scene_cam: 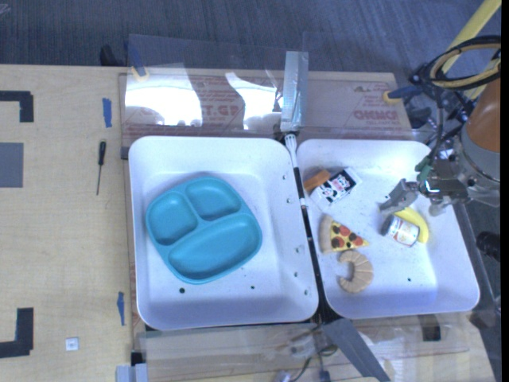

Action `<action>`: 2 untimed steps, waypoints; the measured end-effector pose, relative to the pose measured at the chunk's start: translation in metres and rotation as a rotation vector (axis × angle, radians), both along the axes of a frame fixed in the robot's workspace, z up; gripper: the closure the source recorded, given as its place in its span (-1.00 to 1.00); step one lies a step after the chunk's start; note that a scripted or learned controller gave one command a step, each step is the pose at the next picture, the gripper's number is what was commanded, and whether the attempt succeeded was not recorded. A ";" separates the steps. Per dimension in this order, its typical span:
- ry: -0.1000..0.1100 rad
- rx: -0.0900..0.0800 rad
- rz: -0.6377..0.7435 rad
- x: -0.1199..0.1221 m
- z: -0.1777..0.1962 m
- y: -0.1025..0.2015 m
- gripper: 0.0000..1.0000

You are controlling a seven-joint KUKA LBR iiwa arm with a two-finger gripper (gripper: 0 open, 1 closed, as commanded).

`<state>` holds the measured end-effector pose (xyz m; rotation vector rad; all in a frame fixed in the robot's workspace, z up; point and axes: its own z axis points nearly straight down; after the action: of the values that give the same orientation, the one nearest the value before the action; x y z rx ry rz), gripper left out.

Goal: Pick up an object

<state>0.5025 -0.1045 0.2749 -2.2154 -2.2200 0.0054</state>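
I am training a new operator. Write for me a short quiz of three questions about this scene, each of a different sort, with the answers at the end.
1. True or false: the blue divided plate lies in the right bin.
2. Multiple choice: which item lies closest to the gripper? A) the croissant B) the pizza slice C) the banana
3. Fill in: the croissant lies just ____ the pizza slice in the camera view.

Key
1. False; the plate lies in the left bin.
2. C; the banana lies just beneath the gripper, beside a small can.
3. Below.
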 end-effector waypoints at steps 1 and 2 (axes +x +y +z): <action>0.002 0.002 0.212 0.083 -0.096 0.035 -1.00; -0.001 0.002 0.381 0.051 -0.168 0.003 -1.00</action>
<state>0.5539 -0.1011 0.1066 -1.7553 -2.5988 0.0029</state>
